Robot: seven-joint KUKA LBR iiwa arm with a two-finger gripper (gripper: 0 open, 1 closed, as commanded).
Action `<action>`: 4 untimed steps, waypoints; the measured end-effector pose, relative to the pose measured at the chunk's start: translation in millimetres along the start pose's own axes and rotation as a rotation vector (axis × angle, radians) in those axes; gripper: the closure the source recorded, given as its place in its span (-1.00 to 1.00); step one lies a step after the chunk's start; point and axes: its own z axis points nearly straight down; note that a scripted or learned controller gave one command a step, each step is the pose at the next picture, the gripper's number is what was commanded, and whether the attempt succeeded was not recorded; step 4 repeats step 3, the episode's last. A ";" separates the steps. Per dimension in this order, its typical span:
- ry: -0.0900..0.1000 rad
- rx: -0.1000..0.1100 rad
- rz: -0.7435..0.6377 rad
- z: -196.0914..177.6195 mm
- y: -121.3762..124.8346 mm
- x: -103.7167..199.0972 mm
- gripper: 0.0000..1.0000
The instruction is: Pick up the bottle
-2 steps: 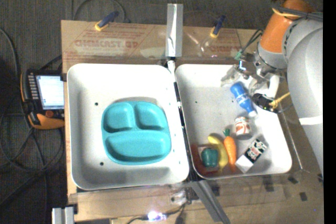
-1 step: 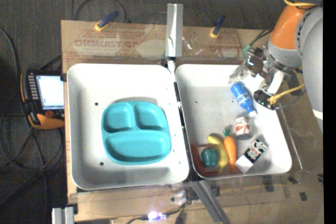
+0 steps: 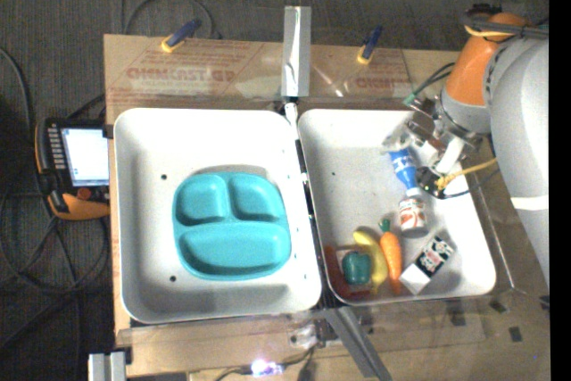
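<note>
Camera view: bottle lies tilted in right bin, upper right area, blue label, white cap toward 5 o'clock; gripper right over it at bin's 2 o'clock; how far open, holding or not, cannot tell; small jar just below; bottle looks light, smooth plastic, likely slippery; grip across mid-body.

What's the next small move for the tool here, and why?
Probably a short, straight lift. The tool sits low in the right bin, right at the bottle by its blue label, and the carrot, banana and small carton lie further down the bin. I can't confirm the grasp, so check whether the bottle rises.
</note>
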 end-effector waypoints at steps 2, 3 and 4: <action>-0.006 0.003 0.081 -7.6 -10.4 28.9 1.00; -0.009 -0.001 0.261 -112.2 -19.7 33.3 1.00; -0.009 -0.001 0.261 -112.2 -19.7 33.3 1.00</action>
